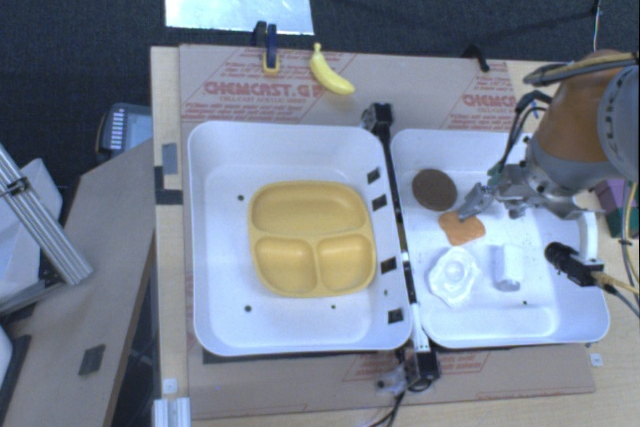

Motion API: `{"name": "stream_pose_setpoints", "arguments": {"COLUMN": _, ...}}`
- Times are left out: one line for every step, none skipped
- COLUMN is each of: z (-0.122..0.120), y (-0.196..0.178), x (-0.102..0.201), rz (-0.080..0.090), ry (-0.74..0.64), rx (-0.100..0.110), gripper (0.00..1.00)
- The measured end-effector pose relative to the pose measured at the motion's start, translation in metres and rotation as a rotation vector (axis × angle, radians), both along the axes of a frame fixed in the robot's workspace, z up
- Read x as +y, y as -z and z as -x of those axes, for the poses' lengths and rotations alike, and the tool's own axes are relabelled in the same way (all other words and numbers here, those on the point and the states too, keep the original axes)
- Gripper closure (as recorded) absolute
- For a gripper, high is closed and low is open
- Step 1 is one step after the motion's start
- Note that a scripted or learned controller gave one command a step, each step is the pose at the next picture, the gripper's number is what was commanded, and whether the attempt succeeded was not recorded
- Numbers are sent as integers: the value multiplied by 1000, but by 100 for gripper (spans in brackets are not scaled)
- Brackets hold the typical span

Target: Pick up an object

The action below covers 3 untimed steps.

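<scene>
The right bin (575, 320) holds a round brown disc (434, 188), a flat orange piece (463, 231), a white fried-egg toy (452, 277) and a small pale cylinder (506, 268). My gripper (473, 205) reaches in from the right and hangs low over the bin. Its tip sits just above the upper edge of the orange piece and to the right of the brown disc. I see nothing held in it.
The left bin (215, 215) holds a yellow divided plate (305, 237). A toy banana (331, 75) lies on the cardboard behind the bins. A black divider (392, 215) runs between the two bins. The arm's body covers the right bin's far right corner.
</scene>
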State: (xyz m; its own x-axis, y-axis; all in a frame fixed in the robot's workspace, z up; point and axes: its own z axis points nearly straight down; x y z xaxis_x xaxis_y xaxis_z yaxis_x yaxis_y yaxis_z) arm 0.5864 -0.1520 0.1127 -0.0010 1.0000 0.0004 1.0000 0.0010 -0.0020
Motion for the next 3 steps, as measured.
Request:
{"name": "stream_pose_setpoints", "arguments": {"z": -2, "y": -14, "x": 0, "rz": 2, "ry": -1, "rx": -6, "gripper": 100}}
{"name": "stream_pose_setpoints", "arguments": {"z": -4, "y": -78, "x": 4, "rz": 2, "ry": -3, "rx": -9, "gripper": 100}}
{"name": "stream_pose_setpoints", "arguments": {"z": -5, "y": -129, "x": 4, "rz": 2, "ry": -3, "rx": -7, "gripper": 100}}
